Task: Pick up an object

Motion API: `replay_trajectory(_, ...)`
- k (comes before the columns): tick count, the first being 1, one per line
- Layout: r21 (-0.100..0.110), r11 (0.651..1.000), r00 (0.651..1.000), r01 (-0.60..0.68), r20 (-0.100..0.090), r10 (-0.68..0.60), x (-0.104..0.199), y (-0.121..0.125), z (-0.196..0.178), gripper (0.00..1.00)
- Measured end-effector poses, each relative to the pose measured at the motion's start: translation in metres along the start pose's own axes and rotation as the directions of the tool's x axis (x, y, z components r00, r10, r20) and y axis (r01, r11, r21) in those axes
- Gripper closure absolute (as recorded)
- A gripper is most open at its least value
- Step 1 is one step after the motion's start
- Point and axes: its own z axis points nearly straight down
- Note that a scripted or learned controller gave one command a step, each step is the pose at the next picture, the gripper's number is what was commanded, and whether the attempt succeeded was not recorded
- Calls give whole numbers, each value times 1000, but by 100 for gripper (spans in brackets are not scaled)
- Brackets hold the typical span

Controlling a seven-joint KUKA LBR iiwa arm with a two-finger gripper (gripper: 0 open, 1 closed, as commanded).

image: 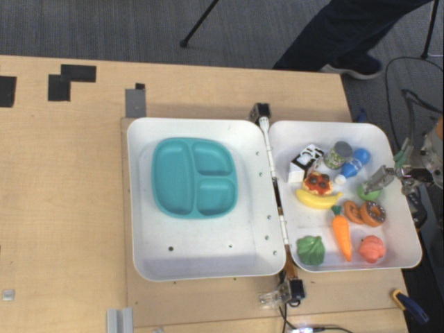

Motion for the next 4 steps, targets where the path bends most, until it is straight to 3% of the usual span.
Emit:
replay_trajectory(1, -10, 1000, 1000, -11, 1, 11, 18, 0, 104, 0)
replay_trajectory(2, -11, 1000, 1000, -11, 1, 11, 18, 0, 104, 0)
replay_trajectory(3, -25, 1000, 1000, 8, 11, -7, 88, 12, 114, 0)
replay_trajectory(4, -35, 996, 997, 82, 18, -82, 104, -24, 114, 0)
